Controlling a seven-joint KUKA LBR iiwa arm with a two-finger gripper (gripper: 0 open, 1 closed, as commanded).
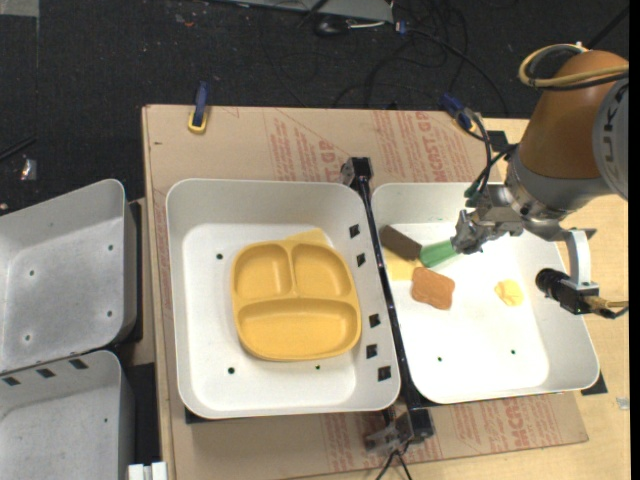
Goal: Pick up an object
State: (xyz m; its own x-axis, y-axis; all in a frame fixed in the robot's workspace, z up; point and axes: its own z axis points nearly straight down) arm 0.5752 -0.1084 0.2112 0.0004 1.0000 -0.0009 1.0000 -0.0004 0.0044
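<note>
hand [470, 234]: hovering low in the right bin [570, 363], at the upper end of the green piece [438, 254]; can't tell whether it is released or clenched, tips too small and blurred to read
target guess: green piece, lying tilted, upper end right at the hand
orange block [432, 288]: just below the green piece, near but apart from it
dark brown block [400, 242]: just left of the green piece, looks touching or nearly
yellow bit [509, 292]: right of the orange block, well apart
yellow tray [296, 301]: sitting in the left bin [190, 268], not involved
doing it well: centring across the narrow width of the green piece, closing squarely, lifting straight up
risk: dragging the brown block along, or the piece slipping out endwise
</note>
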